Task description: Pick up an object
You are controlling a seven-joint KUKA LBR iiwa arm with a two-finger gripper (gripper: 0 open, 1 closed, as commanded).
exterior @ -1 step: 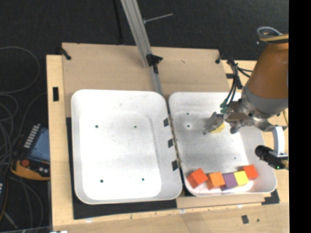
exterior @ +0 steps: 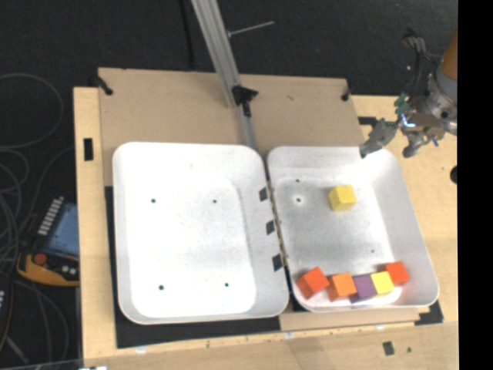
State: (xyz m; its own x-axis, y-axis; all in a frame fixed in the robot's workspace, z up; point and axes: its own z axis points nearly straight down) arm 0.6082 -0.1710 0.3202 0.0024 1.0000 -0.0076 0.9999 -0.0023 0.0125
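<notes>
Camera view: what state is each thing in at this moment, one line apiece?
Gripper: above the right bin's far right corner, nothing seen between its jaws.
Yellow block: lying alone in the right bin's far half, untouched.
Row of blocks: red, orange, purple, yellow and red-orange, packed along the near wall.
Right bin: holds all the blocks.
Left bin: flat beside the right bin.
</notes>
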